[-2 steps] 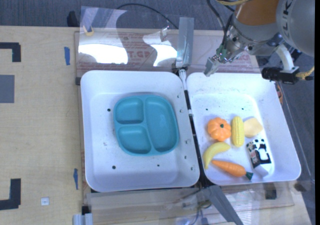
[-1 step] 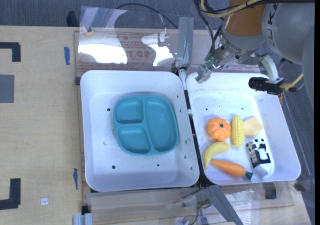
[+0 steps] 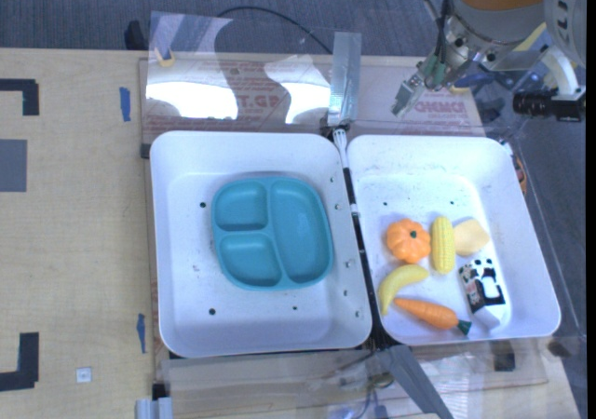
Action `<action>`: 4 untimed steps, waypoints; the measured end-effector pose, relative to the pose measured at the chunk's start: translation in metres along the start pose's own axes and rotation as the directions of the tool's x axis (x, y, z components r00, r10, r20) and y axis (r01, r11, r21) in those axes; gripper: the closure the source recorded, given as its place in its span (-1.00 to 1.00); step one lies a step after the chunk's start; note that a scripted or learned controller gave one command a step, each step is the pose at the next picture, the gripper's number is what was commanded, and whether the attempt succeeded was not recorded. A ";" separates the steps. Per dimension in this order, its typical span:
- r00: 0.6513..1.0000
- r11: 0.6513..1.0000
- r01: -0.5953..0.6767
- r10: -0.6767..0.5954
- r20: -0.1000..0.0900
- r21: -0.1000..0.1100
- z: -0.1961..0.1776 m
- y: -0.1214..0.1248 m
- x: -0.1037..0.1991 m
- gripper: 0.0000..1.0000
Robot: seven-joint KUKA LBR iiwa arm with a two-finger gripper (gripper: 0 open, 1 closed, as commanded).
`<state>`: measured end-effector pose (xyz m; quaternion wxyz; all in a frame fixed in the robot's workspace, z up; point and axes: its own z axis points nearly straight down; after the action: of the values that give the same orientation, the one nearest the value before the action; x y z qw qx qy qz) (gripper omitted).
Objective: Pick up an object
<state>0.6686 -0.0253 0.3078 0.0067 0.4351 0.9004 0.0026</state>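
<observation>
**Above the right bin, nothing in hand yet**

From the overhead camera I see my pincer point(image 3: 416, 91) hanging past the far edge of the right bin point(image 3: 410, 161), over the bench rather than over the bin's floor. Its fingers look narrow and nothing sits between them, though at this size I cannot be sure how far apart they stand.

The things I could take all lie crowded toward the near right corner of that bin: a small pumpkin point(image 3: 408, 240), a corn cob point(image 3: 442, 243) just beside it, a pale yellow piece point(image 3: 471, 236) touching the cob, a banana point(image 3: 400, 283), a carrot point(image 3: 428, 314) near the front edge, and a black-and-white pack point(image 3: 484, 289) by the right wall. The left bin point(image 3: 177, 166) carries a blue divided tray point(image 3: 272, 231).

My worry is the crowding. Coming down on the cob, a finger could land on the pumpkin or the pale piece and shove rather than grip. The round pumpkin could squirt out of a narrow pinch.
</observation>
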 end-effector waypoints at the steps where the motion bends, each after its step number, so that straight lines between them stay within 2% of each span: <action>1: 1.000 1.000 -0.018 0.018 -0.014 0.014 0.080 0.018 0.067 1.00; 2: 0.979 0.979 0.202 -0.202 -0.002 0.000 0.007 0.037 0.050 1.00; 3: 0.878 0.878 0.479 -0.479 -0.015 0.004 0.054 0.048 0.100 1.00; 4: 0.879 0.879 0.477 -0.477 -0.006 -0.002 0.041 0.050 0.099 1.00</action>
<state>0.6469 0.0829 0.2665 0.0042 0.2001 0.9798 0.0027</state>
